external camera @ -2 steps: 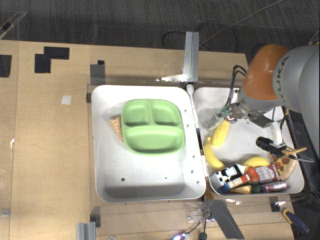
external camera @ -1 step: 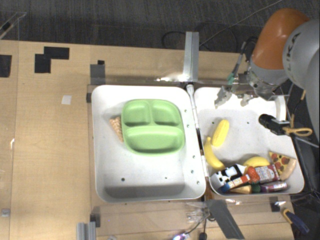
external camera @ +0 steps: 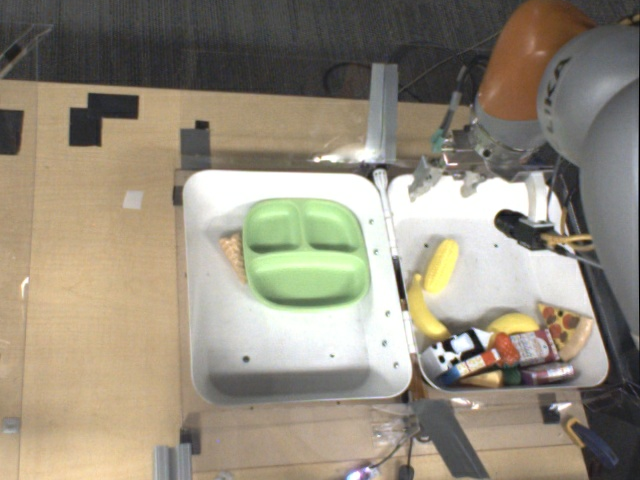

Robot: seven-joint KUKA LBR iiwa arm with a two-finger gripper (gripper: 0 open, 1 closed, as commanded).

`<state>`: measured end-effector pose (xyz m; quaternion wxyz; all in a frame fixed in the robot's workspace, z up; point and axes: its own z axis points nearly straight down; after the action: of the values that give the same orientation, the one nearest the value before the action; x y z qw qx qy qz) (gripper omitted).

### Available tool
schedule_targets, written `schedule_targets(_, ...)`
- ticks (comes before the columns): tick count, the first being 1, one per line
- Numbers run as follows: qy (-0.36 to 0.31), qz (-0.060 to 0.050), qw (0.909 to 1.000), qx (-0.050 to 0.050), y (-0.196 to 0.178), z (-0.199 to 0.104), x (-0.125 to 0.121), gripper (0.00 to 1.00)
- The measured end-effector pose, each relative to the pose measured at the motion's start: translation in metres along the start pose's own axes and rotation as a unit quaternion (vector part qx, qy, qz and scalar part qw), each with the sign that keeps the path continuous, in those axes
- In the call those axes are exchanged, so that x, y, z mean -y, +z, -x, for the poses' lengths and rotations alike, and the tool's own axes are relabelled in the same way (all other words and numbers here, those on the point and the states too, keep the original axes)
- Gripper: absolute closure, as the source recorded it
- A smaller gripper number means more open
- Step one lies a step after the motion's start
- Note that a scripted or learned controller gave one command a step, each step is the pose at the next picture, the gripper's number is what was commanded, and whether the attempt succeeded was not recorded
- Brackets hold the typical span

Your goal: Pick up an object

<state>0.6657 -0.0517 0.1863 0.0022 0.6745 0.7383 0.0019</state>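
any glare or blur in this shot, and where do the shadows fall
Camera view: soft overhead light, with a mild sheen along the left bin rim; a grey shadow pools at that bin's near wall, below the green tray; the arm looks soft and blurred at the right, while the corn cob stays fairly sharp.

You see the grey arm [external camera: 590,78] entering from the right, its orange band [external camera: 525,53] sitting above the wrist. The wrist points down and toward the left. The claw [external camera: 445,176] hangs at its end with the two fingers [external camera: 420,180] spread apart, nothing between them.
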Motion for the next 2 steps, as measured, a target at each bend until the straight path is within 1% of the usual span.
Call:
schedule_targets(1, -0.057, 0.0, 0.9984, -0.001, 0.0, -0.065, -0.006, 0.0)
schedule_targets(2, -0.057, 0.0, 0.9984, 0.0, 0.0, -0.007, 0.037, 0.0)
